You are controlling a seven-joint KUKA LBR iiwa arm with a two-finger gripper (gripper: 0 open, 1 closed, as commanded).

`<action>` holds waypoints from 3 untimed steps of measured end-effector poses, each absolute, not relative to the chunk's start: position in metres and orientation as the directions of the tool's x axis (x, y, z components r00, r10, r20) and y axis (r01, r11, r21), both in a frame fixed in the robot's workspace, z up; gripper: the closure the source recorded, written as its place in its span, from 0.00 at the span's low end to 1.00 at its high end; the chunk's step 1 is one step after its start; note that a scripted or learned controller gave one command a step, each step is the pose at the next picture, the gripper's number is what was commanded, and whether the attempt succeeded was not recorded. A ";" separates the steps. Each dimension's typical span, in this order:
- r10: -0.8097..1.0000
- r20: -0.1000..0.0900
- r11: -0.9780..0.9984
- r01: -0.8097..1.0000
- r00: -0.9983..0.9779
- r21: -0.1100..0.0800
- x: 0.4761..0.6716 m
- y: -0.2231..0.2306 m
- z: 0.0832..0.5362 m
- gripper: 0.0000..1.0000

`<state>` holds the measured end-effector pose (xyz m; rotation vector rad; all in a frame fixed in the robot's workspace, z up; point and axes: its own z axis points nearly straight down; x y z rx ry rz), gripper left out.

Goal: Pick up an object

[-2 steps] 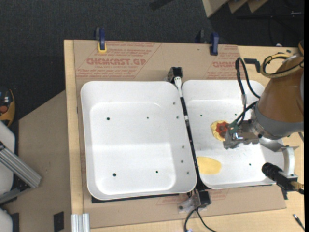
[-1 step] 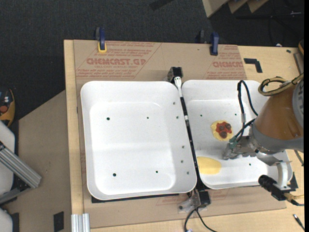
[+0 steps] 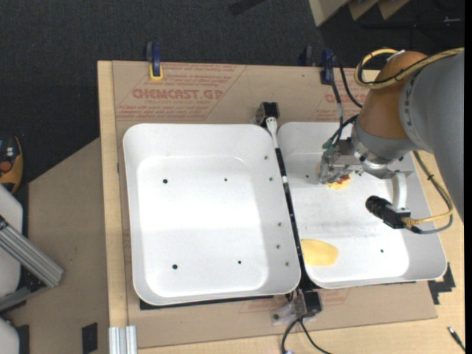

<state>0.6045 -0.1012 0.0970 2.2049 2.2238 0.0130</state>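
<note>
My gripper point(image 3: 336, 169) hangs low over the far part of the right bin point(image 3: 354, 220). A small yellow object with a reddish part point(image 3: 339, 184) peeks out just under the fingertips, touching or very near them. A flat pale-yellow object point(image 3: 319, 252) lies near the right bin's front left corner, well apart from the gripper. The arm's grey body and orange band point(image 3: 387, 94) cover the bin's far right part.
The left bin point(image 3: 147, 198) sits beside the right one, with a black divider strip point(image 3: 284, 190) between them. A black cable fitting point(image 3: 387, 211) on the arm hangs over the right bin's middle. Clamps hold the brown board at its far edge.
</note>
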 end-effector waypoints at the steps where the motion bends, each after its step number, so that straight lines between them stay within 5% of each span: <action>1: 1.000 0.000 0.009 1.000 -0.009 0.014 0.664 -0.025 0.191 1.00; 2: 1.000 0.003 0.010 1.000 -0.010 0.020 0.664 0.051 0.342 1.00; 3: 1.000 0.002 0.007 1.000 -0.007 -0.010 0.576 0.121 0.274 1.00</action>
